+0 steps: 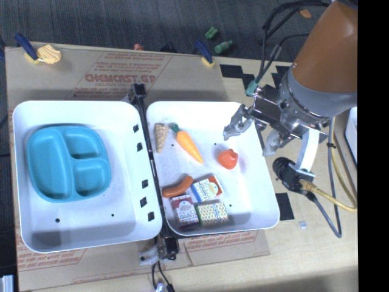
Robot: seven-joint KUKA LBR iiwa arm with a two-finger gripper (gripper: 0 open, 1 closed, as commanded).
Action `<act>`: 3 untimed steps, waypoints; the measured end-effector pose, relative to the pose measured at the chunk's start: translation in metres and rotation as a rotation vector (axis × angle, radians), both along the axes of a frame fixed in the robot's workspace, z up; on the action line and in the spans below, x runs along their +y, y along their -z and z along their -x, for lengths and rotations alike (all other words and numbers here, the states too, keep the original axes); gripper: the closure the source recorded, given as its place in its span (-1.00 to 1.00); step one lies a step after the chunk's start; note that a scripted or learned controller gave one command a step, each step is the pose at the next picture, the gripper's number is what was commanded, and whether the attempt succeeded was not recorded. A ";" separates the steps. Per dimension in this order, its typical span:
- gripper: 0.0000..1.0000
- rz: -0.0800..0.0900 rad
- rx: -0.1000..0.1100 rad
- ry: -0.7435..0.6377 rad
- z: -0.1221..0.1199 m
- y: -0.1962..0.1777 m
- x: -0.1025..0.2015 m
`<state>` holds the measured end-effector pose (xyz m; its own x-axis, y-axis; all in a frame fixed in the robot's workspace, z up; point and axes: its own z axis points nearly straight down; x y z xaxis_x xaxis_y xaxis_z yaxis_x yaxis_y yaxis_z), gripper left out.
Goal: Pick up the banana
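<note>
My gripper (254, 135) hangs over the right rim of the right bin (261, 193), its two fingers spread apart with nothing between them. One fingertip (233, 129) sits just above and right of a small red tomato (228, 158). In the same bin lie an orange carrot (189, 146), a tan ridged piece (161, 137) by the left wall, a reddish-brown sausage (177, 186) and three small food cartons (199, 205) at the front.
The left bin (24, 224) holds a blue sectioned plate (68, 161). Blue clamps (204, 52) pin the cardboard at the back, one with a pale yellow pad (48, 55). Cables (316, 190) trail to the right of the bins.
</note>
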<state>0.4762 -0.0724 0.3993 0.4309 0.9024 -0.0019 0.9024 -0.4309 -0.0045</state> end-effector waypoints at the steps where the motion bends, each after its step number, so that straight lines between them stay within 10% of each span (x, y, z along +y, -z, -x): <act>1: -1.00 -0.003 -0.001 -0.392 0.000 0.063 0.027; 2: -1.00 -0.004 0.003 -0.458 -0.019 0.209 0.063; 3: -1.00 -0.002 -0.001 -0.456 -0.084 0.208 0.111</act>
<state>0.5603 0.0384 0.1913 -0.0105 0.9999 0.0001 0.9999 0.0105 -0.0040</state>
